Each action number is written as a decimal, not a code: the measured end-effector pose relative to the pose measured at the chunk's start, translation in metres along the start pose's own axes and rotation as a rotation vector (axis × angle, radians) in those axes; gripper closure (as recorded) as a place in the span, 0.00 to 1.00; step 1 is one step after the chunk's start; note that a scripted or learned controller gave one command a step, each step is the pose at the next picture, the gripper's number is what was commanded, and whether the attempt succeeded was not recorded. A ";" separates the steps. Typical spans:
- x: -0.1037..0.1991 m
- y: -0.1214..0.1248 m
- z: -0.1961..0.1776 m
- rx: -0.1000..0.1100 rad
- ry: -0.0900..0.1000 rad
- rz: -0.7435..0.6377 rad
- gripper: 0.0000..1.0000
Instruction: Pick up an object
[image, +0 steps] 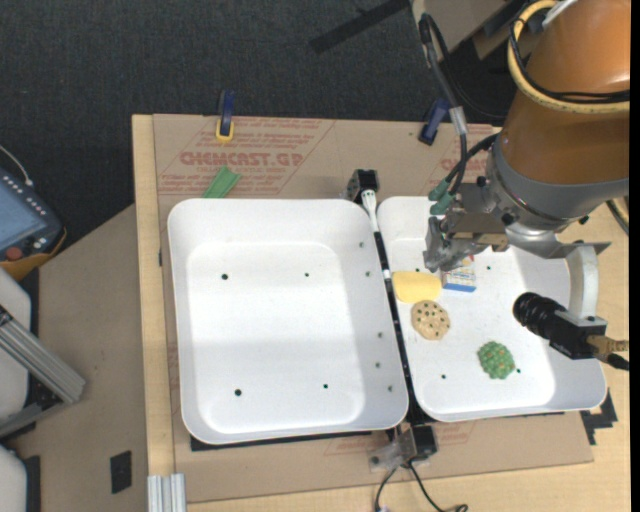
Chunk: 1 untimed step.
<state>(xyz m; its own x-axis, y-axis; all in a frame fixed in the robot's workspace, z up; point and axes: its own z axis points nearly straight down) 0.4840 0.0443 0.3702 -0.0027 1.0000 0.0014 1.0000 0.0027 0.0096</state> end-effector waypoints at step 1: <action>0.017 -0.005 0.032 0.015 -0.001 0.001 1.00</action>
